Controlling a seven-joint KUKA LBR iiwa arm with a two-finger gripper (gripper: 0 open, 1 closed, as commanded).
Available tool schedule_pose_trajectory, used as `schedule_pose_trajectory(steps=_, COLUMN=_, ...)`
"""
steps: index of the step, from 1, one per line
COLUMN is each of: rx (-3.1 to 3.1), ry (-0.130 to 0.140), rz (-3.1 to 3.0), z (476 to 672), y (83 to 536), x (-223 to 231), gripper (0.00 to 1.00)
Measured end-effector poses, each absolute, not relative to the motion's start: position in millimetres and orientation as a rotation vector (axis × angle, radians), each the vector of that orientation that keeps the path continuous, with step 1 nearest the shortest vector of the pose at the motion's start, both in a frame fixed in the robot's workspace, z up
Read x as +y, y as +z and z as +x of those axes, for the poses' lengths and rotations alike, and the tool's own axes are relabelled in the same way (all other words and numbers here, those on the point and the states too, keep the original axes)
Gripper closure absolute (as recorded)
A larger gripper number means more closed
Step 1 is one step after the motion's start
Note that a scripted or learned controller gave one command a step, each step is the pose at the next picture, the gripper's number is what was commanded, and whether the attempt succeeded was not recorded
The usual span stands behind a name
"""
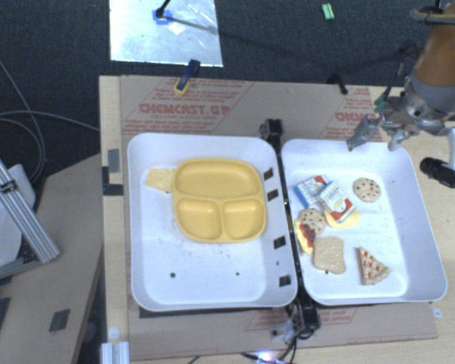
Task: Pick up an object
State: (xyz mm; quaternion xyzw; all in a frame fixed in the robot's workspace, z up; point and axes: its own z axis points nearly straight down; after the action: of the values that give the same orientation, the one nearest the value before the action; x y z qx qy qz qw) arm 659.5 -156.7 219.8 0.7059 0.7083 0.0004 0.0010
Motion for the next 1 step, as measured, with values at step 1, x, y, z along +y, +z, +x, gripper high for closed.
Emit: schedule_pose_trajectory(steps=1, rx=2.230, ry=0.008, rz=2.215, z=644.7, y=79.7, x=-96.3, gripper=0.00)
